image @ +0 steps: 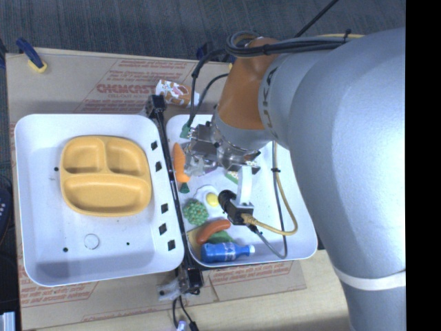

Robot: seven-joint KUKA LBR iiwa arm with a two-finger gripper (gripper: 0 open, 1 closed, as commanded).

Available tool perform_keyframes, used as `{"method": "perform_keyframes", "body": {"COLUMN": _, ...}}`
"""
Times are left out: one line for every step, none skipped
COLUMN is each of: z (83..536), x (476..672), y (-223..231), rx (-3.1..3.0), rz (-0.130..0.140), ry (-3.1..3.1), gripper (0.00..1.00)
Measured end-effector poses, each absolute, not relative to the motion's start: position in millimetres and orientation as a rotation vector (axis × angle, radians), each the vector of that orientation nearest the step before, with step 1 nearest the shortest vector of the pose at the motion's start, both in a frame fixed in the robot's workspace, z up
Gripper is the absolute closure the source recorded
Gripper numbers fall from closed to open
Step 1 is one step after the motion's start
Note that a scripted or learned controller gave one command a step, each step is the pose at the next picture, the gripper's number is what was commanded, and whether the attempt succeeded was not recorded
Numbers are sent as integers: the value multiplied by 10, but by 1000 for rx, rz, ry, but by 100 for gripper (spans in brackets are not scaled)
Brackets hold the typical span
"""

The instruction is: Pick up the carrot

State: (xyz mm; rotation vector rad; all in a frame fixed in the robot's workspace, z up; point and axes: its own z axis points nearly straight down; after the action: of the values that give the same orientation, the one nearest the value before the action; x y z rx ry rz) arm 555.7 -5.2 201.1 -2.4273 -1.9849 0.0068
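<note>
Arm (pixel 344 150) looms nearest, grey bulk over the right bin (pixel 303 243), orange band above the wrist. Carrot (pixel 180 163) lies lengthwise along that bin's left wall, toward the far corner, not lifted. Gripper (pixel 200 158) hangs just right of it, near or touching; cannot tell whether its fingers are parted or closed. Down the same bin toward the near edge: egg (pixel 211 199), peas (pixel 195 214), sausage (pixel 212 229), blue bottle (pixel 226 252). Left bin (pixel 41 261) carries a yellow divided plate (pixel 105 174). Both bins on the counter (pixel 103 81).
</note>
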Motion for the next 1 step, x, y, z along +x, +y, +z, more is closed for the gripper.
{"method": "perform_keyframes", "body": {"z": 2351, "x": 4967, "y": 489, "rx": -2390, "rz": 5, "ry": -2031, "gripper": 100}}
